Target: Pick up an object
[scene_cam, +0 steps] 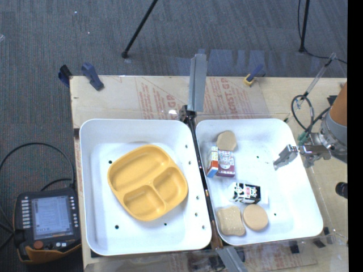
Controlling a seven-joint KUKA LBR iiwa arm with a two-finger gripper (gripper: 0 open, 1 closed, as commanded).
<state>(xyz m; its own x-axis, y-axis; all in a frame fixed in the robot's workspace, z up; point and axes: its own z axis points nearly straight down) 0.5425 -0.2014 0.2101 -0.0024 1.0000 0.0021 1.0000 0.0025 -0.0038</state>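
End effector (285,156), finger state indiscernible, poised over the right bin (295,137), well apart from the carton (222,163) and biscuits (255,217), apparently pre-grasp

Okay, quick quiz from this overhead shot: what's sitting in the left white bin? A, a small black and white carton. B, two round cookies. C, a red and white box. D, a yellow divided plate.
D: the yellow divided plate lies alone in the left bin, while the black and white carton, the red and white box and the tan food pieces lie in the right bin.
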